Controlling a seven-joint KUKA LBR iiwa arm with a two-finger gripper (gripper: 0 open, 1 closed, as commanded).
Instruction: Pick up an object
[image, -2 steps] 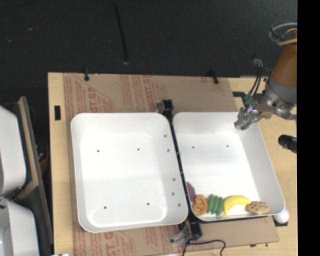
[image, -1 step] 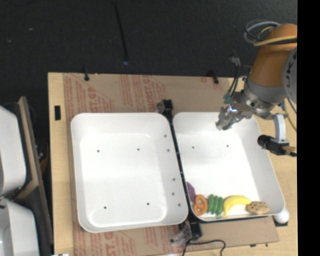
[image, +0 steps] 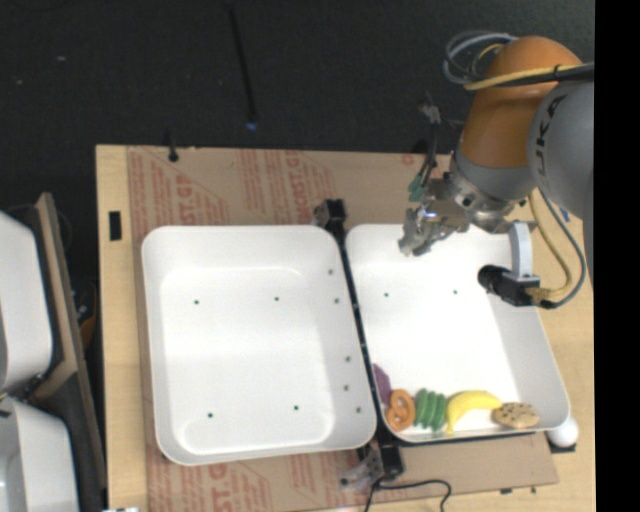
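Gripper (image: 422, 238) over far edge of right bin (image: 520, 330), well apart from the objects; finger state impossible to tell. Along bin's near edge, in a row: orange pretzel (image: 400, 409), green piece (image: 432, 409), yellow banana (image: 472, 405), cookie (image: 515, 414). Left bin (image: 170, 300) alongside on surface (image: 250, 185).

Four small things lined up along the near wall of the right bin (image: 520, 330), all lying flat; leftmost, an orange pretzel-shaped piece (image: 400, 409), with a sliver of something purple (image: 380, 380) just beside its far-left edge; next, a green ridged piece (image: 431, 408), touching the pretzel shape; then a yellow banana (image: 472, 404), curved, its arch toward the far side, pressed against the green one; at the right end, a tan biscuit with dark specks (image: 514, 414), close to the bin's near-right corner.
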